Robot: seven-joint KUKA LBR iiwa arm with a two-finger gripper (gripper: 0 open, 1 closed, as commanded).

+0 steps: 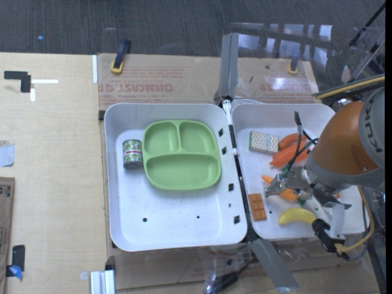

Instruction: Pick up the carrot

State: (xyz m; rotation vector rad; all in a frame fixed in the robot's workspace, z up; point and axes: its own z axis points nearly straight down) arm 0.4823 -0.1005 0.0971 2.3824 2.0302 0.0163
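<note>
Currently my end effector [278, 188] sits low in the right bin [245, 164], near its front half, beside small orange pieces; whether its fingers are spread or pressed together I cannot tell. The carrot [288, 152] lies just behind it in the same bin: an orange, elongated body, partly covered by my wrist and dark cabling. A yellow banana [296, 216] lies at the bin's front, an orange waffle-like block [258, 206] sits near the left wall, and a speckled sponge-like block [264, 142] lies just left of the carrot. The left bin [122, 225] holds a green divided plate [182, 154] and a small can [132, 154] just beside it. Both bins rest on a light wooden tabletop [49, 164]. Behind them lies brown cardboard [159, 81] with red printing, shown reversed and not reliably readable. Farthest back is dark carpet [184, 11].
</note>
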